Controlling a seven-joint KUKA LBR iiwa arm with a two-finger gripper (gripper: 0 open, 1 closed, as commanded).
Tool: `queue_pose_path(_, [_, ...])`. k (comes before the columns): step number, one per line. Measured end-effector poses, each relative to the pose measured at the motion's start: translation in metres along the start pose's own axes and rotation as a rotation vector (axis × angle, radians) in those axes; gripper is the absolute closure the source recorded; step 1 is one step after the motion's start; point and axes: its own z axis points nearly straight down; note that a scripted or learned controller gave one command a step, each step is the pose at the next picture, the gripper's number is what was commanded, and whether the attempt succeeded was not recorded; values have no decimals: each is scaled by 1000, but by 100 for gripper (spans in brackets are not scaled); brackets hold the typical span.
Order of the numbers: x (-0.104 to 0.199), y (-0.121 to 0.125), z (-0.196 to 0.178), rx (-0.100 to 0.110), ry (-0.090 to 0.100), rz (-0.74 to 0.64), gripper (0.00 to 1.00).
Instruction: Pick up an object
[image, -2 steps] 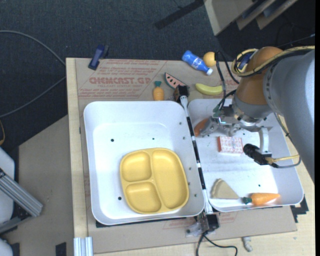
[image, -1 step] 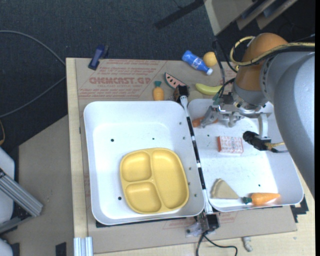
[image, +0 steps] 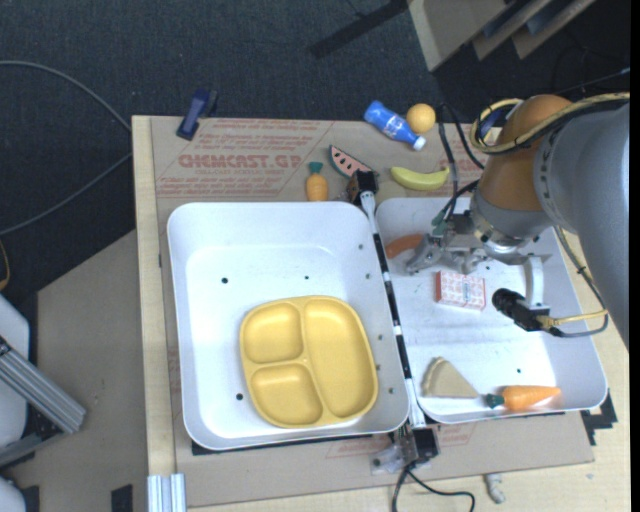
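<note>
My gripper (image: 452, 252) hangs low over the back of the right bin (image: 575, 345), the grey arm and its orange band rising to the right of it. Just in front of the gripper lies a small white packet with a red pattern (image: 460, 290). An orange-red sausage-like piece (image: 404, 243) rests to the gripper's left, close to the bin's wall. A tan wedge (image: 446, 380) and a toy carrot (image: 530, 397) sit at the bin's front. I see nothing held in the gripper.
The left bin (image: 200, 250) holds a yellow divided plate (image: 307, 358). Behind the bins on the board lie a banana (image: 420, 178), a blue bottle (image: 392, 123), a yellow ball (image: 422, 116), a watermelon slice (image: 347, 160) and a small orange toy (image: 317, 186).
</note>
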Motion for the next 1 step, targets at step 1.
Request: queue_pose_path(1, [-2,-22,0,0,0,0,0])
